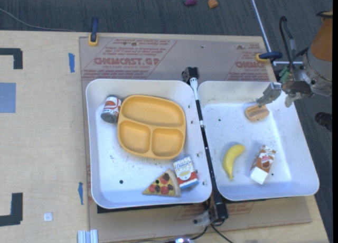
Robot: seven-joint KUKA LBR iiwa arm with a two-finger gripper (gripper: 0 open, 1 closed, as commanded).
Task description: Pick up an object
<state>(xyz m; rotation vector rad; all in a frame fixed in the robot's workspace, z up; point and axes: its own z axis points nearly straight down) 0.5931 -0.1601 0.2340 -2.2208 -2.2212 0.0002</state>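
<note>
Pizza slice (161,185) shares left bin (97,147) with yellow tray (151,126).

Arm (322,52) at right edge, fingers (265,96) spread apart.

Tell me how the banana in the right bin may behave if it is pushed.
The banana looks like a smooth plastic toy, so probably light and stiff. Its curved shape may make it pivot or slide on the bin floor rather than roll. It lies apart from its neighbours.
</note>
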